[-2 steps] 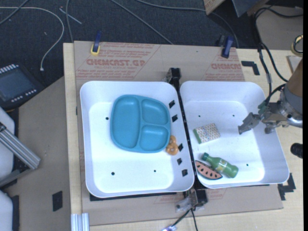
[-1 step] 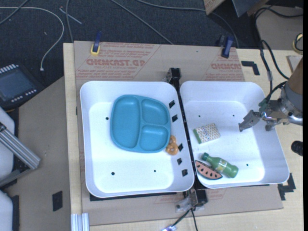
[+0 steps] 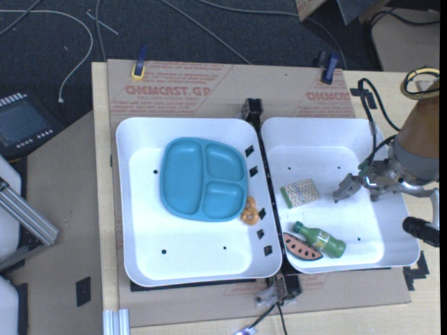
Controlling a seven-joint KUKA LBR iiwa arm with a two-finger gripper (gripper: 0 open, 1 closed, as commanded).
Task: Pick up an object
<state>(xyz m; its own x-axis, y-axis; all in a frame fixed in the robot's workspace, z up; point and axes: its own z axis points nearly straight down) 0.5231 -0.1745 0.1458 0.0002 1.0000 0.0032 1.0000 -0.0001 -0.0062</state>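
Dark carpet (image 3: 209, 19), loose cables (image 3: 63, 12), cardboard-topped bench (image 3: 209, 82)

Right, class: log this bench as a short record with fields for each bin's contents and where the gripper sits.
left bin: blue divided tray; small orange item at the tray's lower right edge
right bin: patterned packet; green bottle; watermelon slice touching the bottle
gripper: over the right bin, right of the packet, nothing seen between its fingers
bench: cardboard sheet under both bins
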